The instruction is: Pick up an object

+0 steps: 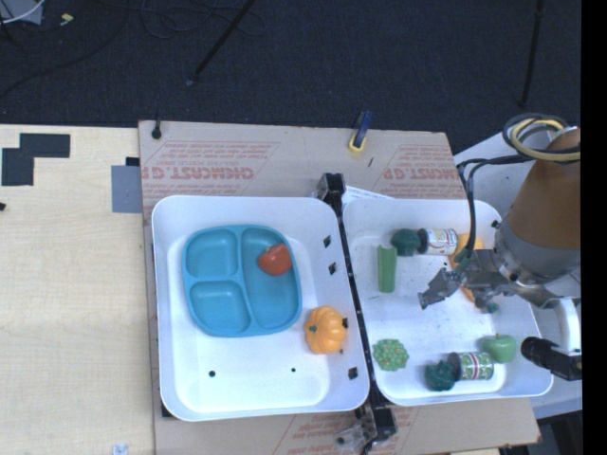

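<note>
On the desk (pixel 66 282), the left bin (pixel 175 377) holds a blue tray (pixel 223 301) with open floor along its near edge. In the right bin (pixel 417 391), the claw (pixel 444 290), released and grasping nothing, hangs over bare centre floor; a green block (pixel 387 268) lies just beside it.

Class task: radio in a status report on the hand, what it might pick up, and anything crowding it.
Hand low over right bin, nothing seen between fingers. Nearest: green block, dark-capped bottle. Bare floor below, no obstruction.
</note>
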